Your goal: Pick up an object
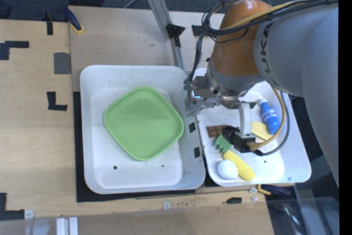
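Green plate [144,123] lies flat in the left bin [91,118] (poor to pinch, I judge). Better prospects sit in the right bin [297,165] near the tool [212,107], whose open-or-closed state I cannot tell: blue bottle [268,114], yellow corn cob [240,166] touching a white egg [226,169]. Descend squarely across the cob's narrow width, clear of the egg
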Controlling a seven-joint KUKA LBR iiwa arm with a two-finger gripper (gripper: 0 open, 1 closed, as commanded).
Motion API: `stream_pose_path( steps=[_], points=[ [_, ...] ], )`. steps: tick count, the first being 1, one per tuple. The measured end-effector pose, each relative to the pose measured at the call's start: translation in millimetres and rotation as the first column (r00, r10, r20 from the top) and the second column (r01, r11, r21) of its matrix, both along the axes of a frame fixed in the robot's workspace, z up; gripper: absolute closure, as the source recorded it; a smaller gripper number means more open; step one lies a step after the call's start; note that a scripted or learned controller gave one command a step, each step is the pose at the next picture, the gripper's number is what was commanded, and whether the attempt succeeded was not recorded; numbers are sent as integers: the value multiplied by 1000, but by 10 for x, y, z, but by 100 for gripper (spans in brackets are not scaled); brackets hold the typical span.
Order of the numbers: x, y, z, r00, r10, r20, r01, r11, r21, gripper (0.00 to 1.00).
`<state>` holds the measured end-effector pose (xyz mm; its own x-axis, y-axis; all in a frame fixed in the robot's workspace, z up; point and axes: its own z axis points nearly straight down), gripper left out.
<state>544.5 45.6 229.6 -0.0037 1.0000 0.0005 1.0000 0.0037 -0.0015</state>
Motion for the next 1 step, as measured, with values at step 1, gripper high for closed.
stream_pose_path(
  steps=[1],
  points=[
    [-393,390,83,1000,0,1,0,1000,0,100]
  ],
)
